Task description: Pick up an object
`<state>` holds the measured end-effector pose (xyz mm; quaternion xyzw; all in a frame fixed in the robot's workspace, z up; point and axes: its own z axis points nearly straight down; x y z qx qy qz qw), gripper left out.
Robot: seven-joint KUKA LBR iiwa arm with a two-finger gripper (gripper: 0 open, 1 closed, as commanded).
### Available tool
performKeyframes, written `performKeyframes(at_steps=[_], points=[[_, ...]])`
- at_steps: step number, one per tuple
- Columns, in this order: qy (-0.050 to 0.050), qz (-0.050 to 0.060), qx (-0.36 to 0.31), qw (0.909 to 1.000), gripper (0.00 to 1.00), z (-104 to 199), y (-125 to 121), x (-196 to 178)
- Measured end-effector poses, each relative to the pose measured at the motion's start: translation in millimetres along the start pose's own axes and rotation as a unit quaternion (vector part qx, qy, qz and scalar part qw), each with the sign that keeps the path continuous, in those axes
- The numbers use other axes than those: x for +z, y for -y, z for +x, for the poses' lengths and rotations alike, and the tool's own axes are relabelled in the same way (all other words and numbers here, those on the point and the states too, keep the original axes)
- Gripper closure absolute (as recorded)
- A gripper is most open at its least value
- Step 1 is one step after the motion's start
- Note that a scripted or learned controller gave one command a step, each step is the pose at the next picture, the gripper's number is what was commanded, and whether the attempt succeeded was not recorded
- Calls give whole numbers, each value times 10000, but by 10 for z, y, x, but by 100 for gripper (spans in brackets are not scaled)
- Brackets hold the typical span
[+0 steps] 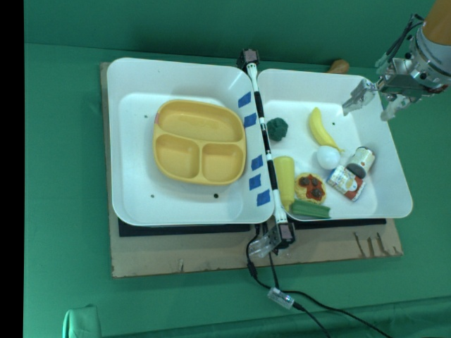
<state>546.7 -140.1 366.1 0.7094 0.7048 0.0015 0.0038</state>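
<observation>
The right bin [386, 189] holds all the loose things: a yellow banana [319, 128] lies near its middle, slanted, with a white ball [327, 157] touching its lower end. Just right of the ball lies a small bottle [353, 173] with a dark cap and a red, white and blue label, tipped on its side. Below the ball sits a little toy pizza [311, 187] with dark toppings, and under it a green vegetable [310, 209] lies flat along the bin's near edge. A yellow cylinder [284, 178] lies lengthwise next to the divider between the bins, just left of the pizza, and a dark green broccoli piece [277, 128] rests farther up, apart from the rest. The gripper [374, 101] hangs over the bin's upper right corner, well apart from every item, its two fingers spread wide with nothing between them; the left finger [359, 97] points toward the banana. The arm's orange band [440, 13] shows at the top right. In the left bin [130, 189] sits a yellow divided tray [199, 141] with three compartments. Blue tape squares [254, 150] mark the seam where the bins meet. Both bins rest on a cardboard sheet [211, 255] on the green counter [63, 189], and black cables [310, 308] trail off the front.
</observation>
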Motion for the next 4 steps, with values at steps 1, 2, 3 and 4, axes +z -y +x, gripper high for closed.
performKeyframes(at_steps=[1,2,3,4], points=[[12,-1,-3,10000,0,-86,-731,946],[22,-60,-8,10000,0,10,-546,1790],[58,-146,26,9999,100,-31,-578,1618],[-4,-35,-12,10000,100,764,-723,309]])
